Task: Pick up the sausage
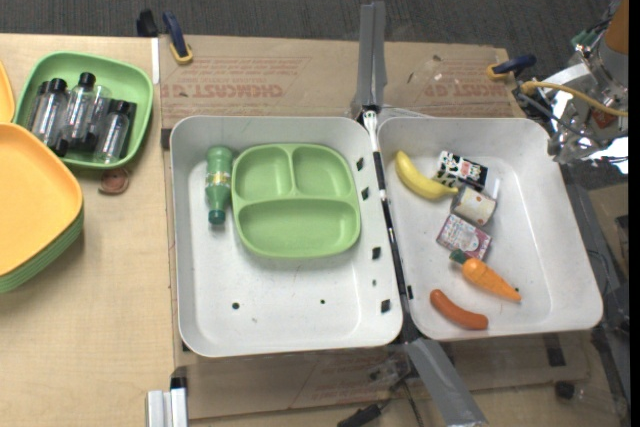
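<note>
The small red-orange sausage (459,309) lies at the near edge of the right white bin (560,215), beside a toy carrot (489,278). The arm's gripper (585,120) waits at the far right rim; I cannot tell how its jaws stand. The left white bin (280,315) holds a green divided plate (296,200) and a green bottle (218,183).

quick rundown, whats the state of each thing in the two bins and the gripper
sausage: lying flat in the right bin, untouched
carrot: lying flat, just above the sausage
banana: lying on its side
green plate: flat in the left bin, right side up
green bottle: lying on its side beside the plate
gripper: at the right bin's upper right edge, holding nothing visible
</note>
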Controlling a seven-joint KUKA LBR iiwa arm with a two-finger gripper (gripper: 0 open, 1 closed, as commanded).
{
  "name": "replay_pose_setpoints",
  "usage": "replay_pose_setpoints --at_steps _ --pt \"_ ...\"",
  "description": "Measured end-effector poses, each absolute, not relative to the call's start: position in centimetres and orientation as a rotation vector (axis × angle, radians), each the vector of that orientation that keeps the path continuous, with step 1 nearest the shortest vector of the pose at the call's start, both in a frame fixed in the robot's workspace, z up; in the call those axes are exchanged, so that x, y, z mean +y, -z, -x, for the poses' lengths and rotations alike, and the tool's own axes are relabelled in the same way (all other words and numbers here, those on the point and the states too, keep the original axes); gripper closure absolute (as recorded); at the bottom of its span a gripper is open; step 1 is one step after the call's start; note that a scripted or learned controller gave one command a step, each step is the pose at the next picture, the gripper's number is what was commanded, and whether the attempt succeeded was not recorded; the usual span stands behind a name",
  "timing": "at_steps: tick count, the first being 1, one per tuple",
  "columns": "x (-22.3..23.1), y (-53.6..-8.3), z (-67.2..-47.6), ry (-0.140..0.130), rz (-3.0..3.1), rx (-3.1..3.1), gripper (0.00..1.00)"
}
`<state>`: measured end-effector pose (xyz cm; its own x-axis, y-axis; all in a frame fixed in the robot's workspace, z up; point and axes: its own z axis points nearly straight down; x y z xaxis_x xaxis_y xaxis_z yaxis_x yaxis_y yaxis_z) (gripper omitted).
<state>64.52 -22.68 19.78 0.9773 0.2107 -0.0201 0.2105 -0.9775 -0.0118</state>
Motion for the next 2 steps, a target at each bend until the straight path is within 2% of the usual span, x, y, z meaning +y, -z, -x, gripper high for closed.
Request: replay_pose_setpoints --at_steps 2 --pt "-22.82 -21.34 -64.43 -0.041 3.11 -0.334 1.0"
